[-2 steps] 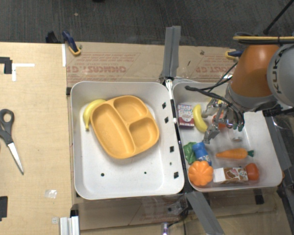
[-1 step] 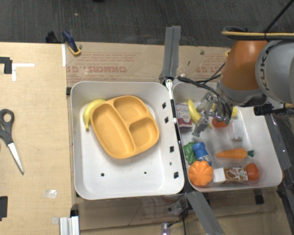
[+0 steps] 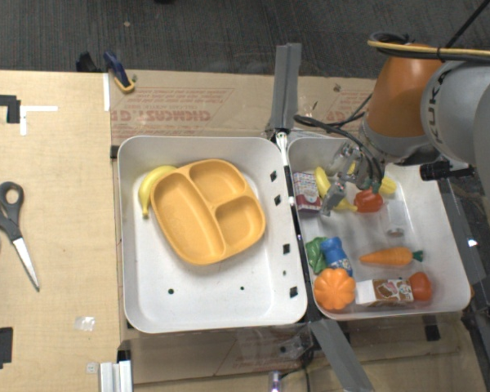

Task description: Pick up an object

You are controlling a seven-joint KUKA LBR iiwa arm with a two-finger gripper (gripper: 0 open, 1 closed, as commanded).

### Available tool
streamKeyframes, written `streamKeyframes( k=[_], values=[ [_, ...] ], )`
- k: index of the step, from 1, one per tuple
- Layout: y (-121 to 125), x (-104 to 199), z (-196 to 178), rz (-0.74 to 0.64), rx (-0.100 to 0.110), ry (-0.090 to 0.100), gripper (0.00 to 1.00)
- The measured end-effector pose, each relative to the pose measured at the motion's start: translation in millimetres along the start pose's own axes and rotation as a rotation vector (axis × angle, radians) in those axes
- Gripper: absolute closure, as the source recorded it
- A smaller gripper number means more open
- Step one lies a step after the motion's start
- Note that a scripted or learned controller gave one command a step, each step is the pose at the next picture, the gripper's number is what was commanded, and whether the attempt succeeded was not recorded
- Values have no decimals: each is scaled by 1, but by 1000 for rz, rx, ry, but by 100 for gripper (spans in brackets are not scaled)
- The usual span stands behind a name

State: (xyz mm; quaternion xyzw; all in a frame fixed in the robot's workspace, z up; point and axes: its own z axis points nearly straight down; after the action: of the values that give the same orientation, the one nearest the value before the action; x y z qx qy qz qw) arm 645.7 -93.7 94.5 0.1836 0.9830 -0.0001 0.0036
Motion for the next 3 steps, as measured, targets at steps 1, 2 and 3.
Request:
streamKeyframes(
  k=[1,2,3],
  values=[
    [-3,-3,-11,0,4,-10,100],
    [61,38,-99,27,0,3,100],
    [11,5,-184,-122,0,2,100]
  ],
)
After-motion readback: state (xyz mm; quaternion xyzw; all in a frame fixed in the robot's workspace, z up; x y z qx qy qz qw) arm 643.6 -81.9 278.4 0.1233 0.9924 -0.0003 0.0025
